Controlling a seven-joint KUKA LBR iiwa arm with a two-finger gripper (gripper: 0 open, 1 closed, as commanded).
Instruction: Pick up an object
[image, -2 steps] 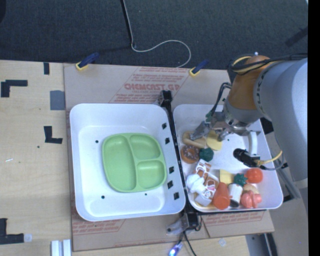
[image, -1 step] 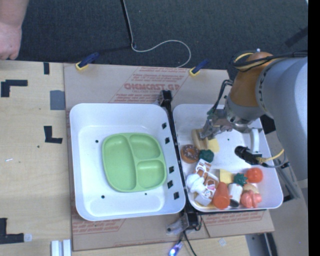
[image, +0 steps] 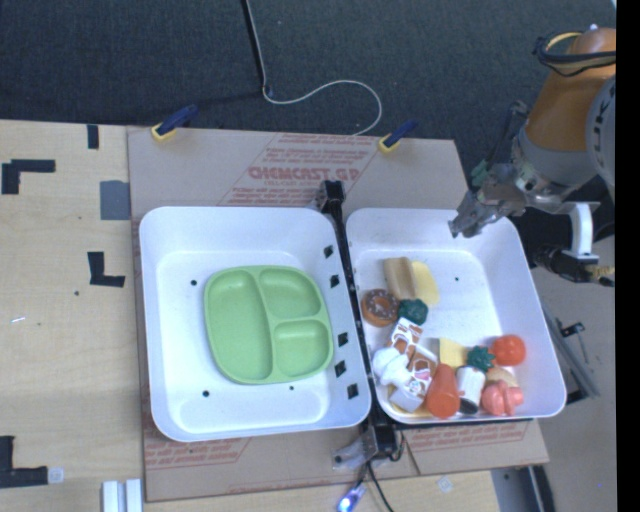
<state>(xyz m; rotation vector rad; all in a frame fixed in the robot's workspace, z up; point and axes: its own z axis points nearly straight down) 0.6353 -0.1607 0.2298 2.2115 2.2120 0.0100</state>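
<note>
The left bin (image: 170, 300) holds a green divided plate (image: 268, 323) lying flat. In the right bin (image: 520, 270), toy foods crowd the near half — a donut (image: 379, 307), a yellow wedge (image: 421, 282), a tomato (image: 509, 349), an orange carrot-like piece (image: 443, 390). The gripper (image: 466, 222) hangs over that bin's far right rim — whether its jaws are parted or closed cannot be told, and nothing shows between them.

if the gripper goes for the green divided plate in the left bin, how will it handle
The green plate looks like rigid plastic, so probably stiff and light. It lies flat on the left bin floor, so its low rim may be hard to pinch. It seems more likely to slide than tip.
</note>
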